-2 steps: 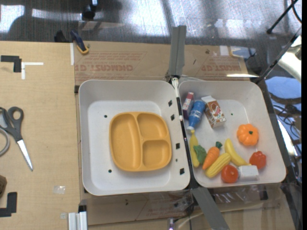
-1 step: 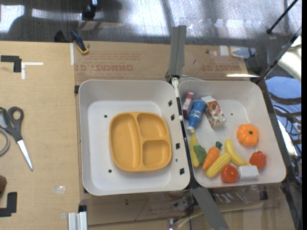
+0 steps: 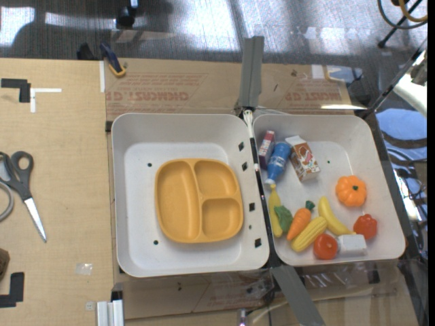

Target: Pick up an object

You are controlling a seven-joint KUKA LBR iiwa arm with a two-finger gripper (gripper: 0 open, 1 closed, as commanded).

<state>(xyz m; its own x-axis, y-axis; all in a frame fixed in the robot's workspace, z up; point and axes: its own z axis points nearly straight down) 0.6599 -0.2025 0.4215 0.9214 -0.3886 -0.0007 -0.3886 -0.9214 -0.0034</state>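
Note:
The right bin (image 3: 360, 136) holds several toy foods. A blue bottle (image 3: 277, 161) lies by its left wall beside a small red and white tube (image 3: 266, 145). A milk carton (image 3: 304, 158) lies next to them. An orange pumpkin (image 3: 351, 191) sits toward the right. Lower down lie a banana (image 3: 332, 215), a corn cob (image 3: 309, 233), a carrot (image 3: 298, 223), a tomato (image 3: 325, 246), a red pepper (image 3: 366, 227) and a white block (image 3: 353, 244). A yellow and green piece (image 3: 277, 216) rests against the left wall.
The left bin (image 3: 129, 182) holds a yellow divided plate (image 3: 199, 200) with three compartments. Scissors (image 3: 26, 189) lie on the bench at far left. Brown cardboard (image 3: 177, 90) sits behind the bins. A grey strip (image 3: 251, 73) runs back from between the bins.

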